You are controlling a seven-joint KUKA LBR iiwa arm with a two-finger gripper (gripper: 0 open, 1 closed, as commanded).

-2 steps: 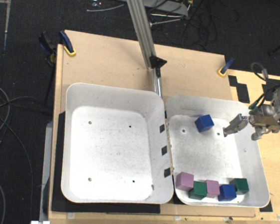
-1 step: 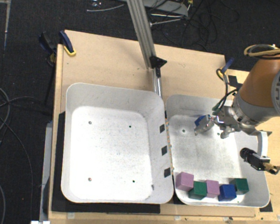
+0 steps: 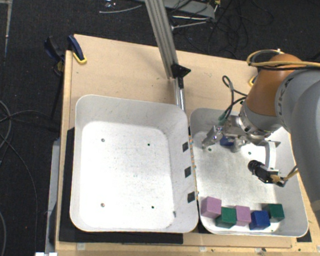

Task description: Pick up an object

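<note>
Gripper (image 3: 216,138) hangs over the far part of the right bin (image 3: 290,194), well apart from the five blocks clustered along that bin's near rim. Whether the pincer is apart or together I cannot tell at this angle; something small and blue sits against the wrist hardware, too blurred to name, so I would not call it a held object.

Step in hand, as I judge it: reach and descend on one block. To do it well, pick the block with the most free flank. Taking the blue block (image 3: 260,220) as landmark: a pale purple block (image 3: 242,215) touches it on the left, a dark green block (image 3: 227,216) lies beyond that, and a larger purple block (image 3: 212,207) ends the row at the left. A second green block (image 3: 276,212) sits just right of and behind the blue one. The larger purple block looks the best choice (open floor to its left and behind). Come straight down, jaws straddling its free sides, and keep clear of the bin wall in front.

Look of the things: small matte cubes, solid colours, edges crisp, lying flat and packed nearly shoulder to shoulder. The left bin (image 3: 89,145) sits beside, speckled.
</note>
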